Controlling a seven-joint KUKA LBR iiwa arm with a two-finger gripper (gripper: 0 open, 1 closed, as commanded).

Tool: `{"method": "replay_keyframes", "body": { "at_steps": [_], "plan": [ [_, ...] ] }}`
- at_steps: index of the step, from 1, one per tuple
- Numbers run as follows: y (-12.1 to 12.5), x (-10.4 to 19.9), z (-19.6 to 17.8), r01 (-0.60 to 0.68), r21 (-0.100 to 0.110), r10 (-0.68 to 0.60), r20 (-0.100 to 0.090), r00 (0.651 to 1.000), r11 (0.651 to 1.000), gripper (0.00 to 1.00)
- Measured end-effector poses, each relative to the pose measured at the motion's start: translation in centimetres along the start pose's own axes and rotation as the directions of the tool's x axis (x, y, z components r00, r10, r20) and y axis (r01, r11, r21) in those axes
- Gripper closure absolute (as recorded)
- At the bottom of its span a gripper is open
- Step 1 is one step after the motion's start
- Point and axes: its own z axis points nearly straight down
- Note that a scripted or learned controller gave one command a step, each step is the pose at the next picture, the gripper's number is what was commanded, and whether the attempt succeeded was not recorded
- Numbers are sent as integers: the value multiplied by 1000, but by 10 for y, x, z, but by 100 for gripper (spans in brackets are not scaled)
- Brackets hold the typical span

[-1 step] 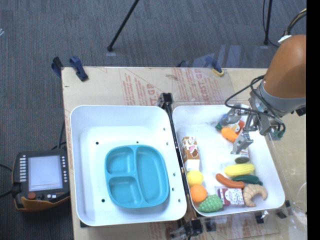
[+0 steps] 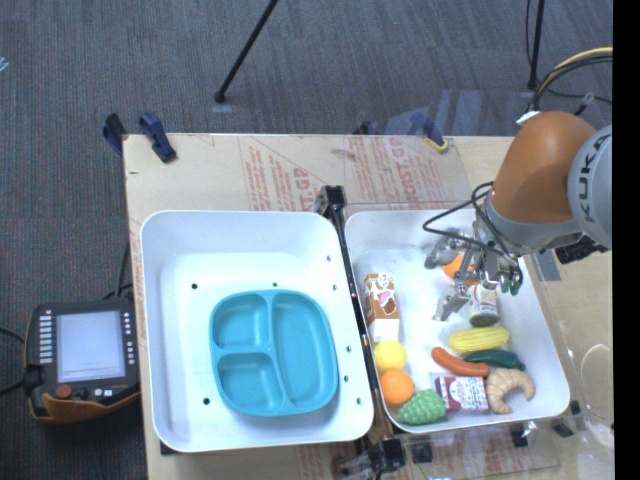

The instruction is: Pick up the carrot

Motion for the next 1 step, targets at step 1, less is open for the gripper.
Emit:
{"method": "replay_keyframes", "body": {
  "at_steps": [1],
  "plan": [
    [-9, 0, 27, -248, -1, 248, 7, 969, 969, 0]
  ]
}}
